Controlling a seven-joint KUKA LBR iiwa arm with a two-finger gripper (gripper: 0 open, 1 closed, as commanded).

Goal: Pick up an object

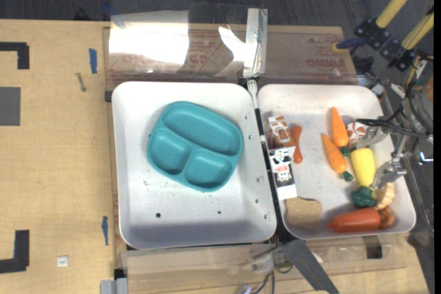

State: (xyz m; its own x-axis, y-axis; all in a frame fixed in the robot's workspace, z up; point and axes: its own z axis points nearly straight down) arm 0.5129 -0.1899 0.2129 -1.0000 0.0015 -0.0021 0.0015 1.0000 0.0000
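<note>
Looking down: two shallow white bins sit side by side on a tan tabletop [48,169].
Left bin [138,217]: holds a teal divided plate [196,145] with three compartments, lying flat near the bin's middle.
Right bin [310,107]: holds a scatter of toy foods, mostly along its right and near sides.
Carrots: two orange carrots, one upright-looking near the far right [337,126] and one just below and left of it [334,153], lying close together.
Yellow piece [363,166]: a rounded yellow item just right of the lower carrot, with a dark green piece [362,197] below it.
Red-orange item [355,219]: a long shape lying along the near edge of the right bin.
Tan slice [303,210]: a bread-like piece at the near left corner of the right bin.
Printed cards: a small printed box [279,129] and a black-and-white card [282,163] beside the divider between the bins, with a small orange stick [297,142] next to them.
Gripper [387,175]: metal parts reach in at the right rim of the right bin, beside the yellow piece; how far it is open, and whether it has hold of anything, I cannot tell.
Clear sheet [186,45]: a glossy transparent panel stands behind the bins.
</note>
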